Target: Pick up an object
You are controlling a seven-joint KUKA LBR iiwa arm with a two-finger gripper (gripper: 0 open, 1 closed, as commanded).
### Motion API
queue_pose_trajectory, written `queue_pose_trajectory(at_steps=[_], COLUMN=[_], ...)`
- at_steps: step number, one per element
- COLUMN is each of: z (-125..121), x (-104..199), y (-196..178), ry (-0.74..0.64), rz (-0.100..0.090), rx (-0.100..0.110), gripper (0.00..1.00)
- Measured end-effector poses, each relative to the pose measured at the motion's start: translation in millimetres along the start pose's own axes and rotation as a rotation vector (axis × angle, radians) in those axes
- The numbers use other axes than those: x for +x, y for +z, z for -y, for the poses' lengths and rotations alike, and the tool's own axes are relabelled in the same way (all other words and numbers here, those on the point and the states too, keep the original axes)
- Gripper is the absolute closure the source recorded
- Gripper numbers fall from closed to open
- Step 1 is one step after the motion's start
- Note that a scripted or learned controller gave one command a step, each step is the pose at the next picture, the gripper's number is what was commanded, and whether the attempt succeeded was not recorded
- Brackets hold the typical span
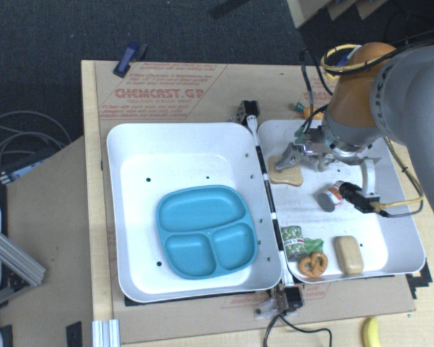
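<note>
the bench (166,85), a tan board with red lettering along its top, fills the middle of the frame over dark carpet. the grey arm (412,92) comes in from the upper right, with its orange band (358,96) just above the wrist.

the left bin (130,194) takes the centre-left. a blue divided tray (202,230) lies flat in it, towards the lower half. the right bin (390,226) sits right of centre, and the two bins touch along one edge.

the gripper (307,163) hangs low over the upper part of the right bin. its metal fingers (293,154) look spread wide, and nothing shows between them.

all the loose things to pick lie in the right bin:
- a flat tan piece (286,176) lies by the bin's left wall, just under the tip of the finger nearer the frame's left. whether they touch cannot be told.
- a tan loaf-shaped block (349,255) lies near the lower edge.
- a green packet (293,238) sits in the lower left corner of that bin.
- a brown pretzel (312,264) lies just below the packet, and the two seem to touch.
- a small grey and red thing (331,197) lies mid-bin, below the gripper and apart from it.

a small blue thing (130,58) rests at the bench's upper left corner. a yellow thing (372,332) pokes in at the frame's bottom right.
</note>
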State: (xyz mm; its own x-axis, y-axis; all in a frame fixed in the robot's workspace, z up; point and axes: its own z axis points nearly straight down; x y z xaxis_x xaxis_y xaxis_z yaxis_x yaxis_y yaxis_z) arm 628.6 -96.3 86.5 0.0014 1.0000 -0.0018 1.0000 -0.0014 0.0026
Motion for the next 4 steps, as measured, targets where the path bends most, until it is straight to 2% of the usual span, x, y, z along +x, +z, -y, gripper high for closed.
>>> queue_pose_trajectory(at_steps=[1, 2, 4], z=[54.5, 43.6, 94.9], x=[-35.3, -0.6, -42.8], y=[0.1, -0.4, -2.3], ry=[0.000, -0.001, 0.000], rz=[0.000, -0.002, -0.002], rx=[0.001, -0.004, 0.003], gripper=[0.00, 0.00, 0.00])
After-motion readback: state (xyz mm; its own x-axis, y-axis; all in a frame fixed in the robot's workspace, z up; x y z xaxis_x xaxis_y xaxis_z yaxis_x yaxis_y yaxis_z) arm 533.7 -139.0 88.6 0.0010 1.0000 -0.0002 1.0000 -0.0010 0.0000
